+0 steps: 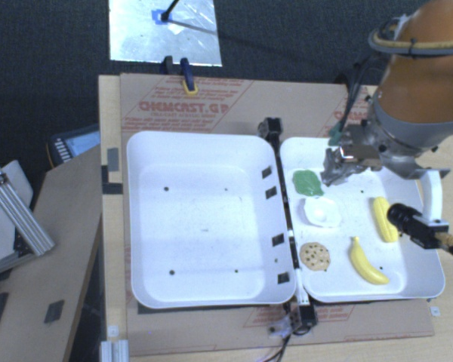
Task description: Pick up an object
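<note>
Flat green leaf-shaped toy (308,182) lies in the right white plastic bin (430,281) just beside the grey metal pincer (337,169), which hovers low there, likely lining up a grasp; its opening cannot be told.

Two white bins, the left bin (204,225) dotted with a few small dark marks and the right bin (419,274) likewise white, sit on a tan cardboard sheet (234,104) printed with red lettering. In the right bin lie a green flat piece (308,182), a white rounded object (321,213), a brown cookie (315,256) speckled with dark chips, and two yellow bananas (367,262) (384,219). The arm (426,66) is grey with a broad orange band, and its metallic silver gripper (340,166) shows a teal accent. Black clips (278,240) line the seam between the bins. A silvery foil sheet (164,21) bears a small blue mark.
</note>
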`<state>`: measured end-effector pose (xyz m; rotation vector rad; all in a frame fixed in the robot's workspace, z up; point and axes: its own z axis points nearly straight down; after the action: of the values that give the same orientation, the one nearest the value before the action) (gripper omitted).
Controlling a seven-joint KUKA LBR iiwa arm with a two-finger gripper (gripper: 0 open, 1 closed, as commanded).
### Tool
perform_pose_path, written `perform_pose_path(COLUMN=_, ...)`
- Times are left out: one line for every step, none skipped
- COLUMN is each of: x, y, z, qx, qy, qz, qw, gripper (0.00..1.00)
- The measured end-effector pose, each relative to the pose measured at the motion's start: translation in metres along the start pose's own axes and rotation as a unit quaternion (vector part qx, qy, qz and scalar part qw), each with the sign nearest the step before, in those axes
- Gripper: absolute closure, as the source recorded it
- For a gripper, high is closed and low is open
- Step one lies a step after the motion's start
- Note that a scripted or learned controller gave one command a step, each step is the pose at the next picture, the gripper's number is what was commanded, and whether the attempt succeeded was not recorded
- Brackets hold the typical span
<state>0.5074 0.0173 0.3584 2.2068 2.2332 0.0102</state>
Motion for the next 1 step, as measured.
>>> perform_pose_path(x=0.0534, y=-0.0196, z=-0.0588, qx=-0.002, qy=0.000, qz=0.000, qw=1.0000, gripper=1.00)
